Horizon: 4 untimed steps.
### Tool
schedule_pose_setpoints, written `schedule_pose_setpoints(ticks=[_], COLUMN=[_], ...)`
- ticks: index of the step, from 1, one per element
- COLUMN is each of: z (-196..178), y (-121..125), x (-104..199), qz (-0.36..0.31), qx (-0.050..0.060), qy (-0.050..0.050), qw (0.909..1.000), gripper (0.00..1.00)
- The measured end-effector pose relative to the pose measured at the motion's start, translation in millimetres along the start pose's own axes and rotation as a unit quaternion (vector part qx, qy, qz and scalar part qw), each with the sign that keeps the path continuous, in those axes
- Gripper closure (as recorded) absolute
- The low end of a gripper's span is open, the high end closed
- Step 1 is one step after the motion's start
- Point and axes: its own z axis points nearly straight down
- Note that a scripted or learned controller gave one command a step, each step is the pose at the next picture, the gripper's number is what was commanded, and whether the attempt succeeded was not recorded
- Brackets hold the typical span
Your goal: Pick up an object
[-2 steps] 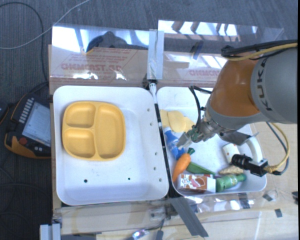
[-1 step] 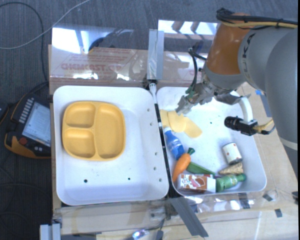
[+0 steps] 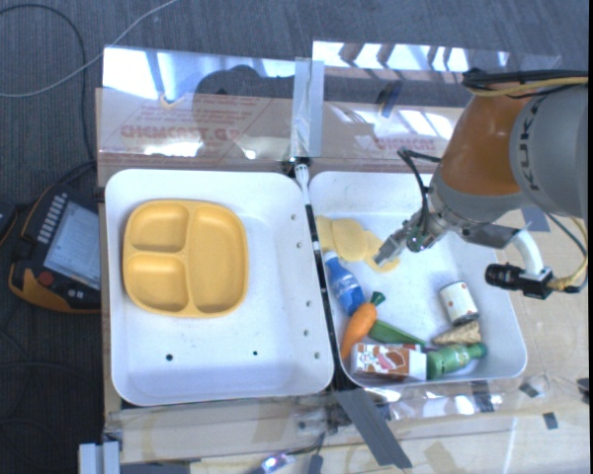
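Taking the right bin (image 3: 494,294) as landmark: along its near wall crowd a carton (image 3: 387,360), green bottle (image 3: 455,357) and carrot (image 3: 357,327). Farther in, the gripper (image 3: 393,250) reaches the pale yellow piece (image 3: 348,238), likely its target; finger state unreadable.

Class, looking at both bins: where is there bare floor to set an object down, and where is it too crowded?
Free: the left bin floor in front of the yellow plate, and the right bin's far strip behind the hand. Crowded: the near end, around the carrot, carton and green bottle.
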Motion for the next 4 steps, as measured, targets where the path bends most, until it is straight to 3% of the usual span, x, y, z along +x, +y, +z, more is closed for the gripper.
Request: schedule_pose_setpoints(ticks=[1, 2, 3, 4], z=[48.8, 49.0, 51.3, 51.8], y=[5.4, 21.4, 20.4, 59.5], x=[-4.0, -25.4, -25.4, -31.0], qz=[0.07, 0.073, 0.074, 0.043], qx=[-0.007, -0.007, -0.007, -0.005], qy=[-0.001, -0.002, -0.003, -0.003], qw=[0.9975, 0.9973, 0.9972, 0.9991], gripper=[1.0, 1.0, 0.0, 0.0])
